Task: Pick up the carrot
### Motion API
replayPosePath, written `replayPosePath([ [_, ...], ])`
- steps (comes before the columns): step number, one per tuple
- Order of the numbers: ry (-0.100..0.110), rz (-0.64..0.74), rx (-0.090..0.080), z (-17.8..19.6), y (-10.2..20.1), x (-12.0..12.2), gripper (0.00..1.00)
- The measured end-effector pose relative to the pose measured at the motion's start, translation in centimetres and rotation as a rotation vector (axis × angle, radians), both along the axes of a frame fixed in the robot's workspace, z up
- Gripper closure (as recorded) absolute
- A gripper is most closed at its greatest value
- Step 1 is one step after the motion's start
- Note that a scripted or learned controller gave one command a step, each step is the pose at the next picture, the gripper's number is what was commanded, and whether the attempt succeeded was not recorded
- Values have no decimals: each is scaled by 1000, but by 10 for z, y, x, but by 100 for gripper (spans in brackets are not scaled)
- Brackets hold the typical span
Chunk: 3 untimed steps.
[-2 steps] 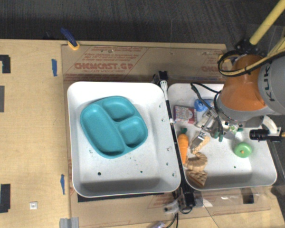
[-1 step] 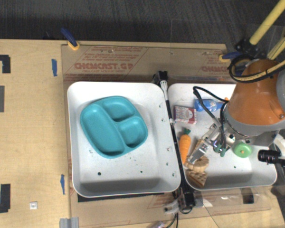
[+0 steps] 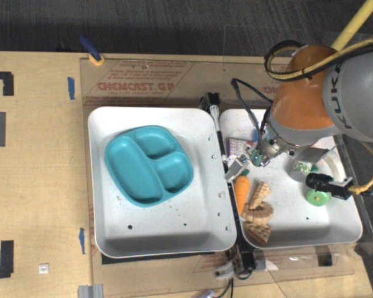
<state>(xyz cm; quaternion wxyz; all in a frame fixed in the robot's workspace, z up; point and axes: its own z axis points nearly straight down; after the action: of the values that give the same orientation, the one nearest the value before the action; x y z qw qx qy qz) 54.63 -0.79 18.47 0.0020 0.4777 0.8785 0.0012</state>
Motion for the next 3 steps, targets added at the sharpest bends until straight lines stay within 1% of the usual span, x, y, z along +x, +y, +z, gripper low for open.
replayPosePath([
  [1, 6, 25, 0, -1, -4, -63, 0],
  [2, 1, -216, -1, 0, -10, 53, 0],
  [3, 8, -458, 0, -1, -37, -21, 0],
])
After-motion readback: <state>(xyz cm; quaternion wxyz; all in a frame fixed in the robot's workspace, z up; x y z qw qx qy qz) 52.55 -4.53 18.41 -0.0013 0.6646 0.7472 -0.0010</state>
